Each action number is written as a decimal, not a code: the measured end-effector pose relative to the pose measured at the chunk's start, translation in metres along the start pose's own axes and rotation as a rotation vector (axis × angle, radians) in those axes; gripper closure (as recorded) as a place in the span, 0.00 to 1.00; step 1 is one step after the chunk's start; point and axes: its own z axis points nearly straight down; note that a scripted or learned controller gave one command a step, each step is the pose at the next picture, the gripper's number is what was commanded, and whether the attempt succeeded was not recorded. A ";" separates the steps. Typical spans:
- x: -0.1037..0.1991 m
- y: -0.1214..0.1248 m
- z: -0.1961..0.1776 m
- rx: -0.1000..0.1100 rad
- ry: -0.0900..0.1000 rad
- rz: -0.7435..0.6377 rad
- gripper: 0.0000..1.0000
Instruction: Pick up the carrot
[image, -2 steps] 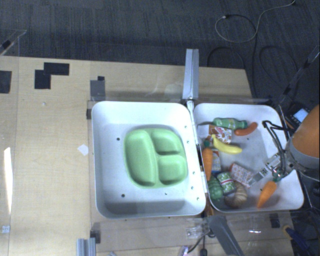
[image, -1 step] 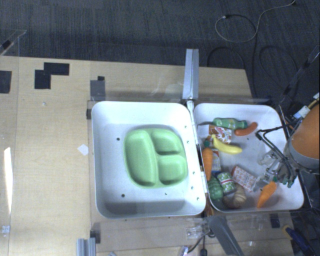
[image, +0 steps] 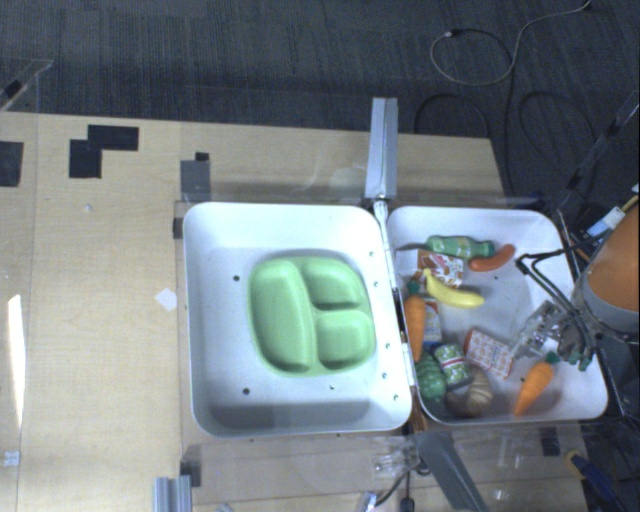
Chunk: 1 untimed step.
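Toward the near right corner of the right bin (image: 596, 398) lies one carrot (image: 534, 387), orange, its long axis slanting from a thick upper-right end to a tip pointing lower left, toward the bin's near wall. It rests flat on the bin floor, apart from the cluster of toy foods to its left, which probably makes it the easier target. A second carrot (image: 415, 322) lies against the bin's left wall, its long axis running nearly straight up and down the view, wedged beside other items. Just above the first carrot's thick end hovers the hand (image: 550, 335), reaching in from the right on the grey arm with its orange band (image: 615, 268); whether its fingers stand wide or narrow cannot be told, and nothing is seen held between them. Nearby lie a red packet (image: 489, 352), a banana (image: 456, 292), a green bottle (image: 459, 246) and a sausage (image: 491, 261). On the tabletop (image: 90, 300), the left bin (image: 200, 330) holds a green divided tray (image: 312, 314).
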 end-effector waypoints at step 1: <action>-0.001 0.000 -0.001 0.000 -0.002 0.000 0.00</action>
